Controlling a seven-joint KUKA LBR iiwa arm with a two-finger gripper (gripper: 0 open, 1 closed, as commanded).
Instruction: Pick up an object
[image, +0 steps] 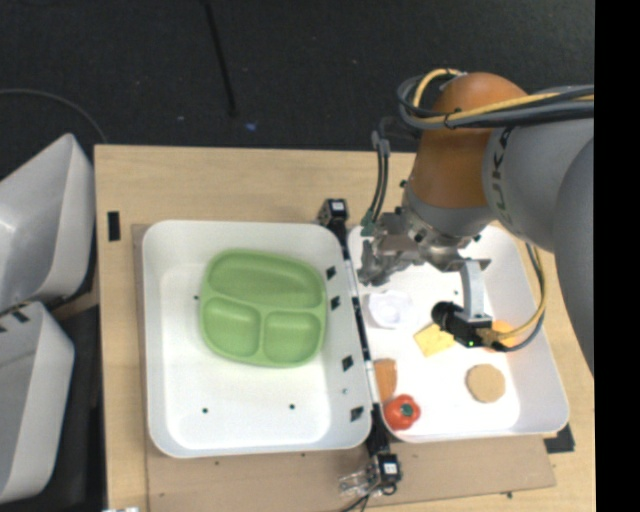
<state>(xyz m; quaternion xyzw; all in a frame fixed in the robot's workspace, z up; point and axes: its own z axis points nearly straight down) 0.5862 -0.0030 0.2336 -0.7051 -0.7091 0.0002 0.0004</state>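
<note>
bench (120, 180), two bins (165, 400), one plate (264, 306)

red tomato (401, 411), orange piece (384, 377), yellow wedge (433, 341), tan disc (485, 383), loose in right bin (535, 400)

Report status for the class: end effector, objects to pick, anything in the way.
End effector over right bin, nothing seen in grasp. Tomato, cheese wedge, cookie lying loose. Green plate in left bin, apart.
</note>
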